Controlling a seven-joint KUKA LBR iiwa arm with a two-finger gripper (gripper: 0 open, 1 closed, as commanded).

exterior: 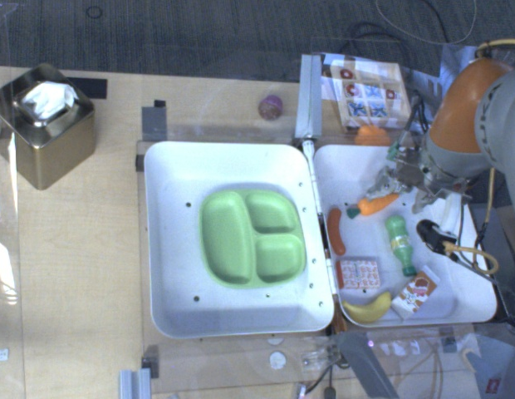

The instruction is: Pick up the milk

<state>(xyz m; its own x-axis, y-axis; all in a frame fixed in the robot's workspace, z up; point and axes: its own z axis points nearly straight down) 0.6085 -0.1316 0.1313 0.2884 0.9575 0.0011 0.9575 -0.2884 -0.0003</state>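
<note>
A pale wooden bench (75,248) fills the camera view, with dark carpet beyond its far edge and a brass-coloured box of white tissue (46,123) at the far left. Two shallow white bins sit side by side. The left bin (174,298) holds a green divided plate (252,238). The right bin (473,302) holds the loose goods: a carrot (378,205), a red sausage (335,230) along its left wall, a green bottle (399,243), a small patterned packet (358,273), a banana (365,307) at the near edge, and what looks like the milk (414,293), a small red-and-white carton lying just right of the banana at the near side.

The grey arm with its orange band reaches in from the right, and the gripper (404,173) hangs over the far part of the right bin, near the carrot and well apart from the milk. Whether its fingers are spread or closed cannot be told from here; nothing is seen between them.

The pick looks not yet begun: the carton lies untouched, and the approach, grasp and lift all remain.
</note>
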